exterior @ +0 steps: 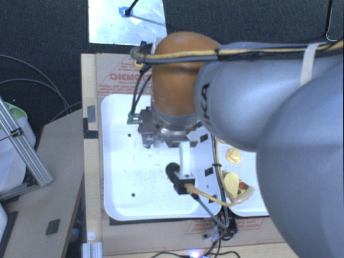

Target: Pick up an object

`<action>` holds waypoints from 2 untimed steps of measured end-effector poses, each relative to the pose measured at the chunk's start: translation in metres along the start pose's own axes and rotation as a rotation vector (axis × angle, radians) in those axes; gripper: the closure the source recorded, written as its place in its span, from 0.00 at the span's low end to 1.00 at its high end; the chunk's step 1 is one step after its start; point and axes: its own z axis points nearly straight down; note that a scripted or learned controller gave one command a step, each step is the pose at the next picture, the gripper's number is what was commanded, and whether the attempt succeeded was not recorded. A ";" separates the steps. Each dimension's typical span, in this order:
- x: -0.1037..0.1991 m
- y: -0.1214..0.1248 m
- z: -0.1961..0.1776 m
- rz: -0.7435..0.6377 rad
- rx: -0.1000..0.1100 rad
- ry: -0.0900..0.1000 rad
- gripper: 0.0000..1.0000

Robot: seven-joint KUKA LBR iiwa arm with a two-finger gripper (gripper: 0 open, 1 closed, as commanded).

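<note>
Big and grey, the arm reaches in from the right, close to the camera. Its orange band sits above the wrist. Below the band, the gripper hangs over the left bin, toward the far side. I cannot tell if the gripper is wide or narrow. Two yellow things lie in the right bin: a small lump and, nearer, a longer piece with a red bit beside it. Both are well apart from the gripper.

Arm above L bin; yellow items R bin.
</note>
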 end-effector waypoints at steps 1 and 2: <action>-0.037 0.052 0.058 0.010 -0.003 -0.002 1.00; -0.026 -0.035 -0.038 -0.001 -0.008 0.005 1.00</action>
